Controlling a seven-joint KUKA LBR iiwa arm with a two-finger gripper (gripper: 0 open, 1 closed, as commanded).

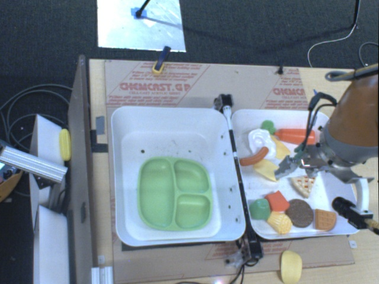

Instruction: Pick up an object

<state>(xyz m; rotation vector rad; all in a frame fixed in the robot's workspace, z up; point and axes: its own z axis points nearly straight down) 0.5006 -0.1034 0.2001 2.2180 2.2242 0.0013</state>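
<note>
The right bin [337, 232] holds several toy foods: an orange carrot [291, 136], a green piece [267, 125], a white piece [259, 139], a red sausage [254, 157], a yellow wedge [266, 171], a pizza slice [304, 186], a red block [276, 200], a green broccoli [259, 208], a yellow corn piece [279, 222], a brown cookie [301, 213] and an orange waffle [324, 219]. My gripper [294, 167] hangs low over the middle of this bin, between the yellow wedge and the pizza slice. Nothing visibly sits in it.
The left bin [130, 135] carries a green divided tray [175, 193]. A yellow object [290, 266] lies on the bench in front of the right bin. The arm's grey body and orange band [357, 108] cover the bin's right side. Cables run at the far left.
</note>
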